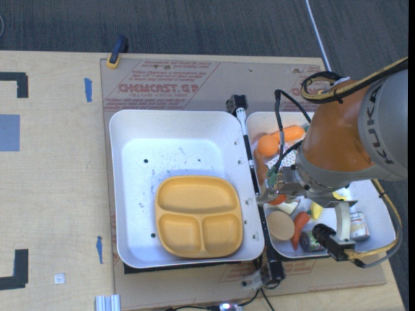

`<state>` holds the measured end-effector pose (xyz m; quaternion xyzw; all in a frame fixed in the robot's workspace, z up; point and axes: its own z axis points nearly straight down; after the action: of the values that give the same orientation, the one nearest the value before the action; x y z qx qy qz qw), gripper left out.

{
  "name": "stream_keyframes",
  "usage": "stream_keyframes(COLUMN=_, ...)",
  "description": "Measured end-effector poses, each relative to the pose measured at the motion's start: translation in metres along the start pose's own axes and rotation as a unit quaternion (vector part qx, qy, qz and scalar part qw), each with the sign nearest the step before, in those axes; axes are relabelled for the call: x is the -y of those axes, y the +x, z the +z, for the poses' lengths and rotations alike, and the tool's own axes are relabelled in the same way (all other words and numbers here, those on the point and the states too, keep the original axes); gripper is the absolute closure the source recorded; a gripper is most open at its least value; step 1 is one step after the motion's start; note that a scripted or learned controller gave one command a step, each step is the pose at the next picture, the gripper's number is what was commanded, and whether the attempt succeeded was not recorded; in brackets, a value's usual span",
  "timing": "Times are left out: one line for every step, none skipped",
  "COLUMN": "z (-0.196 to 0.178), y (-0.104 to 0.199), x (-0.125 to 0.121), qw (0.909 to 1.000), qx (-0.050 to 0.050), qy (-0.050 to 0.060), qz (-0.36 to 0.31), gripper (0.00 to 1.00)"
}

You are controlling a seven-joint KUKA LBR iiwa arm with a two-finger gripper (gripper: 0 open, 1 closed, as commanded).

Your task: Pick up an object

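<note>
Gripper low in right bin, orange toy behind.

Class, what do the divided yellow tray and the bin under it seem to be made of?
Yellow tray: probably moulded plastic, matte; one even colour, rounded compartment ridges. Left bin: likely plastic too, white and smooth, with soft rounded corners and scuff marks.

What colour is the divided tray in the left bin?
Yellow-orange, plain with no pattern. The tray shows clearly in the camera view, lying in the left bin.
</note>
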<state>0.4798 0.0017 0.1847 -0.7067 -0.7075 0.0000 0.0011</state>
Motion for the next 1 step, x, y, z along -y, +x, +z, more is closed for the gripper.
stream_keyframes(z=0.0004, y=0.0771, x=0.0003, qw=1.0, qx=0.001, qy=-0.001, qz=0.0, gripper=1.0)
